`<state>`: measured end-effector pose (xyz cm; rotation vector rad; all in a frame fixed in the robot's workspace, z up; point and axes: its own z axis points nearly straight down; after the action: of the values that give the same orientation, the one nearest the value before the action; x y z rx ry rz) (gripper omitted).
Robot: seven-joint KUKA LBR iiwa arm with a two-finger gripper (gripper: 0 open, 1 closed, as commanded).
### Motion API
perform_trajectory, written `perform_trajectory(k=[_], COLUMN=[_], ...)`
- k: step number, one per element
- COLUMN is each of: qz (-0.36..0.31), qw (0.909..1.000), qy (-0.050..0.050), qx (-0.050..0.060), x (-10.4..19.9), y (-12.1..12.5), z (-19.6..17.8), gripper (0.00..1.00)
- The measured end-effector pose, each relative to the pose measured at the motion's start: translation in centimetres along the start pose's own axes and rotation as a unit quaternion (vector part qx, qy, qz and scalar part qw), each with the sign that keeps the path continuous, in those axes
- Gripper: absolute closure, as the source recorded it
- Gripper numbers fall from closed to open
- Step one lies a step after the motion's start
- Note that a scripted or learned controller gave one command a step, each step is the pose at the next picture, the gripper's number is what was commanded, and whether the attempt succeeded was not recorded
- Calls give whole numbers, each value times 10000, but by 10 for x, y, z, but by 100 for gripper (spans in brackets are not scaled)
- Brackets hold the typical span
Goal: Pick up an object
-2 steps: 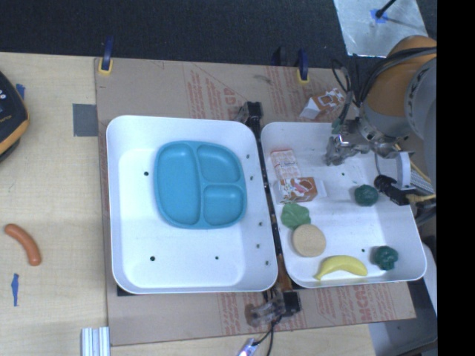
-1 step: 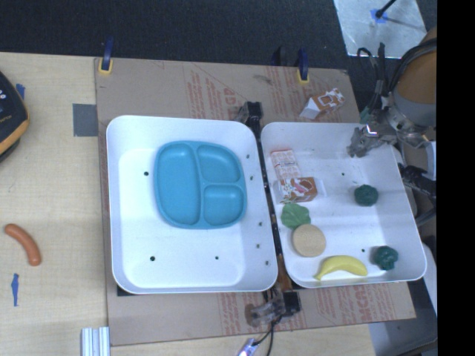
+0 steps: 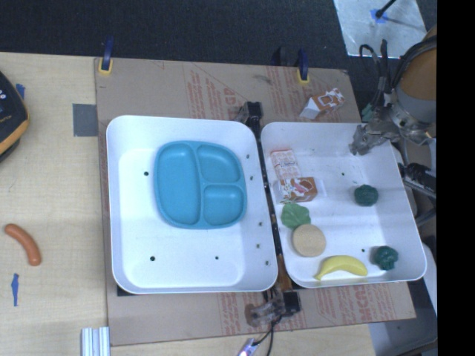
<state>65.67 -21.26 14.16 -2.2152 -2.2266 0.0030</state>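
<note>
Cardboard-covered bench, loose toy food gathered in the shallow white right-hand bin point(image 3: 386, 162) for picking; above its far corner the metal two-finger gripper point(image 3: 364, 141) hangs, grip unreadable from here.

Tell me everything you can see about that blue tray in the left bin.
The blue tray is a light blue divided plate with rounded corners, likely plastic with a matte look. Raised ridges split it into three compartments: one long one on the left, two smaller ones stacked on the right. It lies flat, right side up, slightly rotated, in the upper middle of the left white bin, resting on the bin's floor. Nothing sits in its compartments, and nothing else touches it.
</note>
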Motion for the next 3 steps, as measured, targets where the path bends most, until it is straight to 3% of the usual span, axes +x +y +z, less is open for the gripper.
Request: perform_trajectory(k=[1, 2, 3], qz=[-3, -4, 1], qw=[10000, 10000, 10000], qy=[0, 4, -13], qx=[2, 10, -44], x=[0, 75, 111], y=[0, -85, -35], z=[0, -24, 46], gripper=[0, 0, 0])
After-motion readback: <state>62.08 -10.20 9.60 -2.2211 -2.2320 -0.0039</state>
